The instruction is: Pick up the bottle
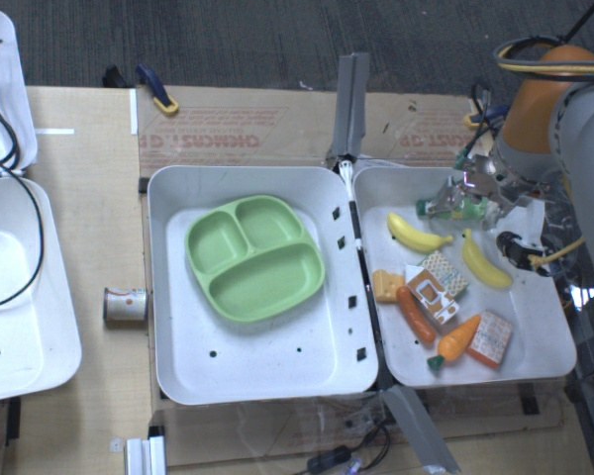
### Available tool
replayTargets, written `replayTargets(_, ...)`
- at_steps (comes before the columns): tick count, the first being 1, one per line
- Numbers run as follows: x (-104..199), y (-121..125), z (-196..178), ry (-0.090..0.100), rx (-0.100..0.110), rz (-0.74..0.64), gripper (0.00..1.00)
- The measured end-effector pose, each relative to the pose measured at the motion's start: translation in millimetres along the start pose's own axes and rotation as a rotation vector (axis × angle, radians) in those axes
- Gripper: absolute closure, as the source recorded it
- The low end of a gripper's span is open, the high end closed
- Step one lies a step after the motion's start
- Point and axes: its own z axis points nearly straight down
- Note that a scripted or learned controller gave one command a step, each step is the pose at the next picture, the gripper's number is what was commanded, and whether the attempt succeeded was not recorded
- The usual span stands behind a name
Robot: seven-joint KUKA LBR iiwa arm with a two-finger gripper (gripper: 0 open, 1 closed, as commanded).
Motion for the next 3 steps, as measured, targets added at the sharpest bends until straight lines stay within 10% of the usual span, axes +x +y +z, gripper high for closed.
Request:
replayTargets(1,45.3,-67.3,3.4,-0.001,-0.007,0.030,0.00)
replayTargets(2,42.7,-21.1,3.0,-0.002,-0.008,0.168,0.00)
replayTargets(3,42.5,-21.0,-6.3,-0.004,-0.007,0.164,1.00)
